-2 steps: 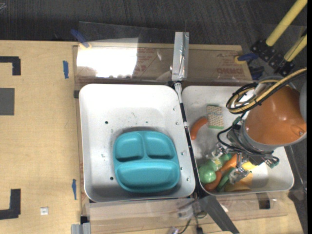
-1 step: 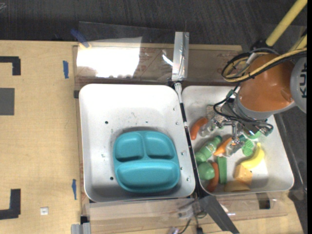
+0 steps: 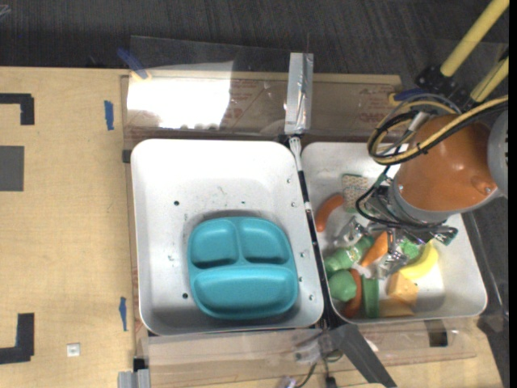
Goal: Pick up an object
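My gripper (image 3: 378, 247) reaches down into the right bin (image 3: 471, 291), under the orange wrist band (image 3: 444, 168), and sits right on a pile of toy food. Directly under it lie an orange carrot-like piece (image 3: 373, 251) and a light green piece (image 3: 342, 258). A yellow banana (image 3: 425, 263) and an orange wedge (image 3: 403, 290) lie to its right. Toward the front are a dark green round piece (image 3: 342, 283), a red piece (image 3: 350, 297) and a green cylinder (image 3: 371, 294). An orange item (image 3: 329, 211) rests by the bin's left wall. The arm hides the pile's right part.
The left bin (image 3: 210, 168) holds a teal divided plate (image 3: 241, 267) at its front. A speckled packet (image 3: 353, 186) lies at the back of the right bin. Cables (image 3: 404, 128) loop above the wrist. A metal divider (image 3: 299, 95) stands behind the bins.
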You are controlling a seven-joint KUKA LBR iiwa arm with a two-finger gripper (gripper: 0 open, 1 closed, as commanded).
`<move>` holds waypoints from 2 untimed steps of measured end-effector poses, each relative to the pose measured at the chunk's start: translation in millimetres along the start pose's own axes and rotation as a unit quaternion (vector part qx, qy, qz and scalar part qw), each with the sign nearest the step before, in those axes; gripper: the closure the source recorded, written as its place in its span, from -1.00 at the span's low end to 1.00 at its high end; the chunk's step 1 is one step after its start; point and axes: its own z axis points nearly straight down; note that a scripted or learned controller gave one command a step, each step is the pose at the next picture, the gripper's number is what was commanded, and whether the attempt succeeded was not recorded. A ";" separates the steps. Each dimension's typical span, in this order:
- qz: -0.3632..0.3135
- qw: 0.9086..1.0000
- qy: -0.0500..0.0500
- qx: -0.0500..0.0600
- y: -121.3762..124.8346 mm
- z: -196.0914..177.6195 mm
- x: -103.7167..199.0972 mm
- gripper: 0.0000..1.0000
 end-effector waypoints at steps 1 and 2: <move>0.001 1.000 -0.001 0.001 19.9 -0.5 22.2 -1.00; -0.090 0.996 -0.001 0.000 -7.7 0.0 52.3 -1.00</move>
